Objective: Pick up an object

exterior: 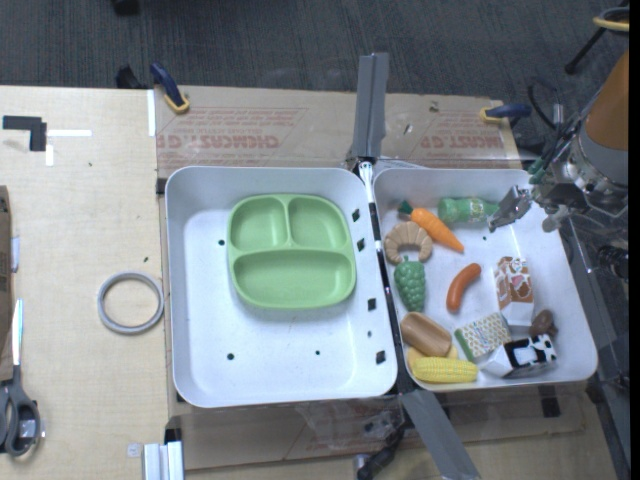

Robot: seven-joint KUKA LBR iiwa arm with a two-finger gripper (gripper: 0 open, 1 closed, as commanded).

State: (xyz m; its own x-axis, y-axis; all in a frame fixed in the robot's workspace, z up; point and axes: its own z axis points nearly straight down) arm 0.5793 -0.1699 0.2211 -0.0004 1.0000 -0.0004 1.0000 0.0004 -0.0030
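1. Camera view looks down on two shallow white plastic bins; the right bin holds the toy food, and the left bin holds a light green divided plastic plate.

2. The two-finger gripper hangs over the upper right part of the right bin, reaching in from the 3 o'clock side. Its tip is a small dark grey shape, and I cannot tell if the fingers are spread or pressed together. Nothing is seen between them.

3. The nearest thing is a pale green toy bottle, lying on its side just beside the gripper tip, at about 9 o'clock from it. Its long axis runs roughly from 9 to 3 o'clock, so it points almost at the gripper.

4. An orange toy carrot lies a little further, at about 8 o'clock from the tip, with its long axis slanted from 10 to 4 o'clock. A red-orange toy sausage lies at about 7 o'clock, well apart.

5. In my judgement the bottle is the likely target, and the fingers should close across its short side.

6. Hard to make out: the wrist and cables at the right edge are cluttered and cut off. The bottle's far end is pale against the white bin.
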